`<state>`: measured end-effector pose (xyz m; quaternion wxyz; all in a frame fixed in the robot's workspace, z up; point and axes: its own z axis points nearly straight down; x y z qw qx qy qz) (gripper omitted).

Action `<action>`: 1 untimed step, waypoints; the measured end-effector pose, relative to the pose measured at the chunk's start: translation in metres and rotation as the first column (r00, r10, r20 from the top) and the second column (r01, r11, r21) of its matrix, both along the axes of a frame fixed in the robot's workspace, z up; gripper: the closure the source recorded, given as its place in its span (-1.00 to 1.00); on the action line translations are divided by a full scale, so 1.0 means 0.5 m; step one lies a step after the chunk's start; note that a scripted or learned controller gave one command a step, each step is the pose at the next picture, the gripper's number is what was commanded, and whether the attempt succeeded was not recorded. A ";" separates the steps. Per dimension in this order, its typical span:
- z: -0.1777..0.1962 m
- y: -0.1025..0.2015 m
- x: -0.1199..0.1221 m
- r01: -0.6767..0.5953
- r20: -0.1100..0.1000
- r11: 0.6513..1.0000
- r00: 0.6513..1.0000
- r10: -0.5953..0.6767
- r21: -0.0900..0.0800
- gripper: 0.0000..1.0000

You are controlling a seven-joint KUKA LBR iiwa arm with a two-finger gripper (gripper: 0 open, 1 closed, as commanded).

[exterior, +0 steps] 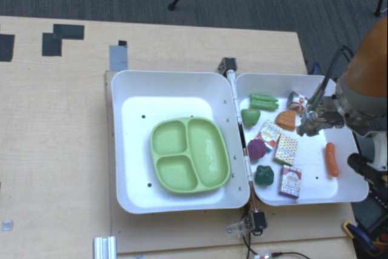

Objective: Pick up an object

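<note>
Two white bins sit side by side on the bench. The left bin (121, 148) holds a green divided plate (190, 155) w/ three sections, lying flat near the bin's middle.

Everything else sits in the right bin (348, 194), placed here relative to the purple toy (257, 148) near that bin's left wall. Above it is a green pepper (250, 116), and further up a green bean pod (264, 100). Just below the purple toy is a dark green piece (264, 174). Just to its right are two small snack packs, one w/ a red pattern (269, 131) and one yellowish (286, 149), touching or nearly so. Below and to its right a pink box (290, 182) lies flat. Up and to its right is an orange lump (287, 120). Well off to its right an orange carrot (331, 159) lies alone on bare bin floor.

The gripper (310, 124) hangs low, right of the orange lump, above the carrot. Can't tell if the jaws are apart or together, too dark and cluttered; nothing visibly held
</note>
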<state>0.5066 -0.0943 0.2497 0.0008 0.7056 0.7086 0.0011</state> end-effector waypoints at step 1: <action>-0.271 -0.025 -0.041 0.003 -0.003 1.000 1.000 -0.003 0.000 -1.00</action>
